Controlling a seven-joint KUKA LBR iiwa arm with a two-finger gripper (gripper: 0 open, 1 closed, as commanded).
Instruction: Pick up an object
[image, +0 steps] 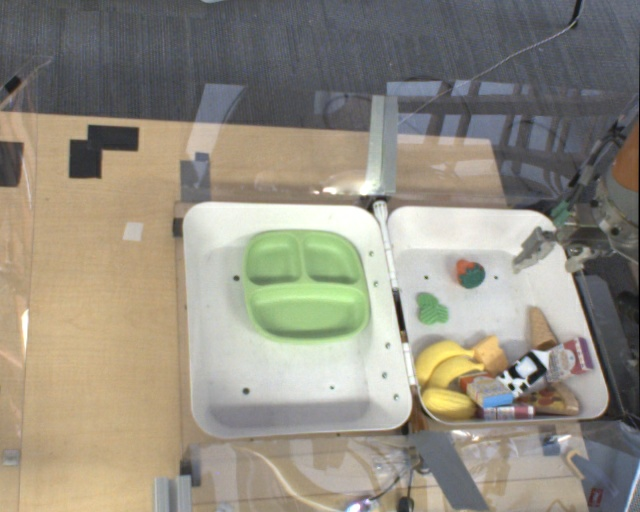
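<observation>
Camera view shows the gripper open and holding nothing above the right bin, near a small red and green toy that looks light, hard and easy to pinch across its middle.

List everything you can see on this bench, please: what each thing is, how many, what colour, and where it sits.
bins: 2, white, side by side on the bench
plate: 1, green, three sections, middle of the left bin
strawberry: 1, red with green, upper middle of the right bin
green toy: 1, green, left side of the right bin, below the strawberry
bananas: a bunch, yellow, near left corner of the right bin
cone: 1, tan, right side of the right bin
checkered item: 1, black and white, in the near pile
other small items: several, mixed colours, piled along the right bin's near edge; too jumbled to name
end effector: 1, grey, over the right bin's far right corner
</observation>
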